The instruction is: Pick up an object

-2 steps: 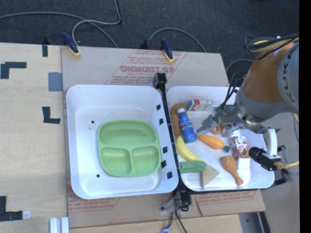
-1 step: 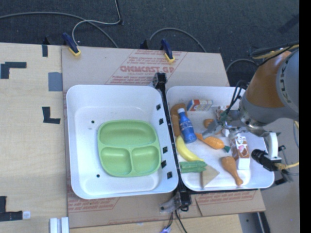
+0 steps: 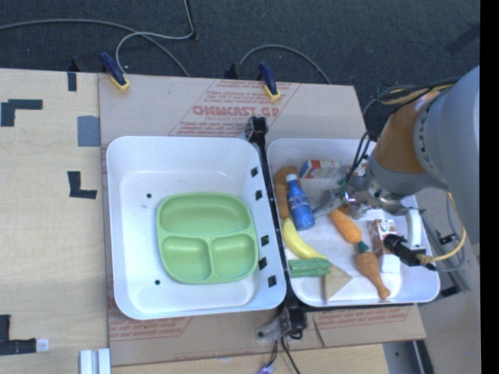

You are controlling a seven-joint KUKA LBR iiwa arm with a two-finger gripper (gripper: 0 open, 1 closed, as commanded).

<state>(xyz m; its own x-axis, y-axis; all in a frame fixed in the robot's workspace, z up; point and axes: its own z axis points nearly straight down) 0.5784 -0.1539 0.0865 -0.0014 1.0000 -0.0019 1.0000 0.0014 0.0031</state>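
Hand low over the right bin, carrot just beside it.

I see my hand [image 3: 360, 195] at the carrot's [image 3: 345, 226] upper end; I can't tell its state. The carrot's long axis runs diagonally down-right; blue bottle [image 3: 299, 202] and banana [image 3: 299, 242] lie farther left.

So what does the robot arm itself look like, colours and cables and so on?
The arm is bulky, rounded and grey, with an orange band above the wrist. Below that sits a grey and white gripper housing with some black parts. Thin black and yellow cables loop around the wrist, and a yellow one runs over the top of the orange band.
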